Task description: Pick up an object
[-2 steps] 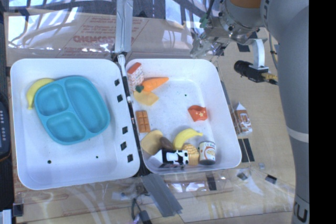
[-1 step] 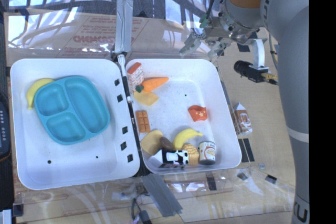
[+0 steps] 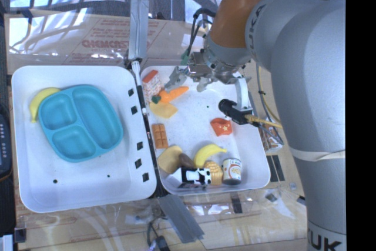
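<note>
My gripper (image 3: 189, 80) hangs over the far part of the right bin (image 3: 254, 144), open, with nothing between its fingers (image 3: 175, 75). Just below and left of it lies an orange carrot (image 3: 171, 94) with a green top. A red-and-white carton (image 3: 151, 82) lies beside the carrot at the bin's left wall. Further toward the front are a red strawberry-like piece (image 3: 221, 126), a brown bar (image 3: 159, 135), a banana (image 3: 208, 153), a bread piece (image 3: 170, 157), a cow toy (image 3: 195, 176) and a small can (image 3: 232, 170).
The left bin (image 3: 35, 185) holds a blue divided plate (image 3: 82, 120) and a yellow banana (image 3: 40, 100) at its far left. A yellow wedge (image 3: 167, 110) lies under the carrot. The grey arm (image 3: 305, 67) covers the right bin's right side.
</note>
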